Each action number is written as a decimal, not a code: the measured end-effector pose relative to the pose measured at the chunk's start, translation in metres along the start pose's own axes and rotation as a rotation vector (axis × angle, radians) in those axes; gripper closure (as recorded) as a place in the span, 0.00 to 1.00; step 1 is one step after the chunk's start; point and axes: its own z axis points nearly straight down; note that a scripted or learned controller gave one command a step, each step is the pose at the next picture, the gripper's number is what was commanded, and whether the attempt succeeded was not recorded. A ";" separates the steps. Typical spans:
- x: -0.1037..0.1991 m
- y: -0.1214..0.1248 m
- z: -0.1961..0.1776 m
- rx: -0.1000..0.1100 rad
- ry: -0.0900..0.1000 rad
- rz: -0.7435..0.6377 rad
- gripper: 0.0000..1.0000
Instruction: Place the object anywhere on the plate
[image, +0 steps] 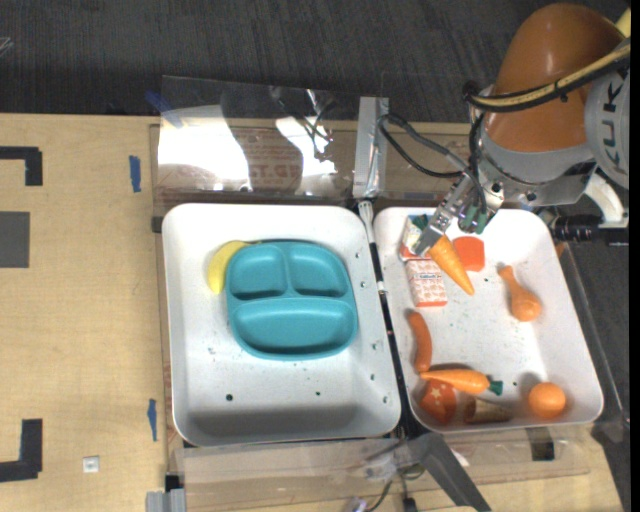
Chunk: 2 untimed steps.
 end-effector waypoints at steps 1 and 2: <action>0.044 -0.023 0.019 0.000 0.003 -0.037 1.00; 0.052 0.030 0.002 -0.003 0.000 -0.134 1.00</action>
